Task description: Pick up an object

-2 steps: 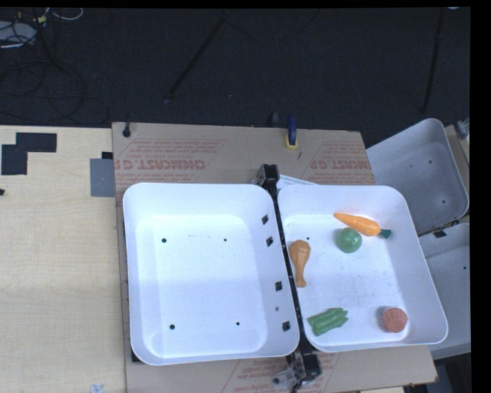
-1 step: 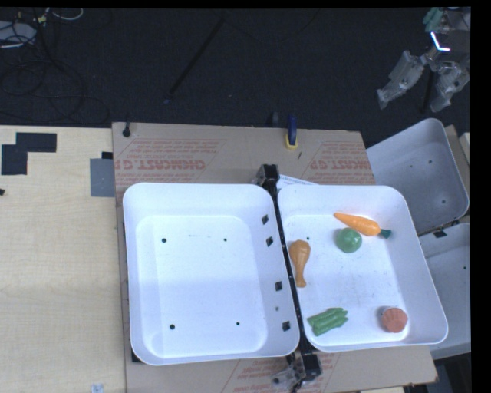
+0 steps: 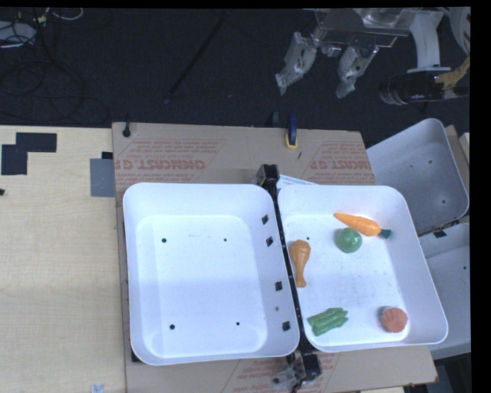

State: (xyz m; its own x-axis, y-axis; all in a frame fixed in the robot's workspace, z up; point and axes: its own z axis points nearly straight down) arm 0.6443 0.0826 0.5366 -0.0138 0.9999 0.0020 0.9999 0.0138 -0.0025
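**Gripper aloft, five toys in the right bin**

While the gripper [image 3: 320, 71] hangs high over the dark floor beyond the bench, its two fingers [image 3: 295, 65] are spread apart with nothing between them. It sits well apart from every object below.

All the pickable things lie in the right bin [image 3: 418, 234]. An orange carrot [image 3: 357, 222] rests near the far side, and a green ball [image 3: 348, 240] sits just beside it, toward the near side. A tan drumstick [image 3: 299, 262] lies close to the bin's left wall, next to the black clips [image 3: 278, 263] that join the two bins. Nearer the front, a green pea pod [image 3: 327, 320] lies by itself, and a reddish round piece [image 3: 393, 319] sits in the front right corner. Nothing covers or crowds any of them; each has bare white floor around it.

To the left stands the left bin [image 3: 138, 230], white like its neighbour. Both bins rest on a brown cardboard sheet [image 3: 199, 153] printed with red lettering, laid over a pale wooden bench [image 3: 54, 269]. A curved white panel [image 3: 422, 165] stands off to the right, and dark cables [image 3: 38, 23] trail across the black floor behind.
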